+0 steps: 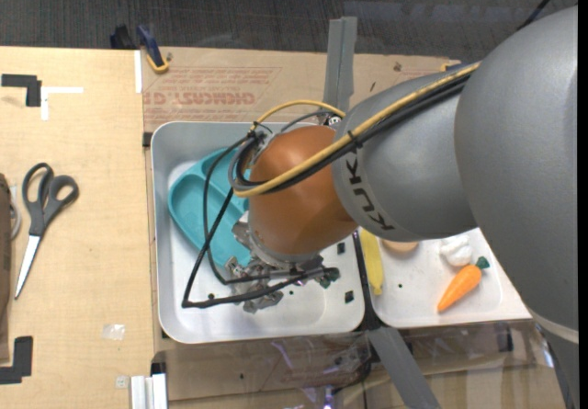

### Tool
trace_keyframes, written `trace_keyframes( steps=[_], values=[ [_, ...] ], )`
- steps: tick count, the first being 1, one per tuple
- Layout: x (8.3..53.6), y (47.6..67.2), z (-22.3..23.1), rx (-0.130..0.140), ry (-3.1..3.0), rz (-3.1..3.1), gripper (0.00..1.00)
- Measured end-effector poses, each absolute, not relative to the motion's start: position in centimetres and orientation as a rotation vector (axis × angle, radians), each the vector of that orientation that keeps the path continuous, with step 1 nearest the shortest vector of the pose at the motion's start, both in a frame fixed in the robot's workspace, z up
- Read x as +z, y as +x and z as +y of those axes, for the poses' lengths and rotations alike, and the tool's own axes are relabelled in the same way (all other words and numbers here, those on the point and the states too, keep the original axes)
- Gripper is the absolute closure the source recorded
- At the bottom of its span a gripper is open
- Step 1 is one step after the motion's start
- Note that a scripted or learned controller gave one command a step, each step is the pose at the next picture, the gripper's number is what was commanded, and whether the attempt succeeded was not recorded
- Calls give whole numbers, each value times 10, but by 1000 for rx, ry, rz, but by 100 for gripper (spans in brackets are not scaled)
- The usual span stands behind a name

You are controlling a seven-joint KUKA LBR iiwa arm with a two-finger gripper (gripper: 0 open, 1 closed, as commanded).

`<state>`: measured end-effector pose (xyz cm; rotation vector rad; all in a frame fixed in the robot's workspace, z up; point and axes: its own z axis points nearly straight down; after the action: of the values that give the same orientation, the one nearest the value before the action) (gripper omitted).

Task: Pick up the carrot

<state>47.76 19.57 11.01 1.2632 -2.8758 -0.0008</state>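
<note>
Camera view: readable text first. You've got "KUK" in black letters on the grey arm [459,150], the rest of the word wraps out of sight. The cardboard sheet [220,85] at the far side of the bins has red print on it, but it's upside down from here and I can't make it out properly.

The carrot [459,287] sits in the right bin [413,306], near side, orange w/ a green top, lying tilted. It's well apart from the gripper [271,283], which is down in the left bin [165,306] below the orange band [294,191]. Nothing is between its tips afaict. Whether it's spread or pressed together, can't tell, it's a dark tangle of metal and cables.

Hidden stuff: the arm covers most of the right bin's far part. A teal tray [193,200] in the left bin is half behind the wrist. A yellow thing [371,260] pokes out along the divide betw the bins, plus a beige bit [401,247] and a white object [457,253] by the carrot, all cut off by the arm so idk what they are.

Scissors [39,214] lie on the wooden bench [73,306], left.
</note>
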Motion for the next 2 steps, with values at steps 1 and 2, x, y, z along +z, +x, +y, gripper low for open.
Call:
trace_keyframes(
  steps=[1,2],
  values=[
    [168,497,221,0,1132,-2934,100],
    [93,553,210,1,903,-3018,100]
  ],
)
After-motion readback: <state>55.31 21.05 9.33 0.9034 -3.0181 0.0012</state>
